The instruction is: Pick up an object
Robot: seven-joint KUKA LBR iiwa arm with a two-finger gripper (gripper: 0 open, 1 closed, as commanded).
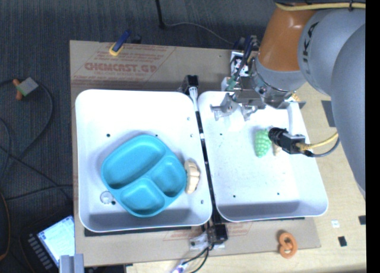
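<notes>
A green bumpy object [262, 142] lies in the right bin [267, 203], toward its far right side. In the left bin [89, 147] sits a blue divided plate [144, 174], with a cream-coloured piece [192, 175] resting against its right edge. A small clear item [106, 197] lies by the plate's left corner. My gripper [233, 110] hangs over the far edge of the right bin, to the upper left of the green object and apart from it. Its fingers stand open with nothing between them.
An orange ring [287, 243] lies on the bench in front of the right bin. A blue and yellow clip [120, 41] sits at the bench's far left edge. A black clamp [191, 82] stands at the far end of the divider between the bins.
</notes>
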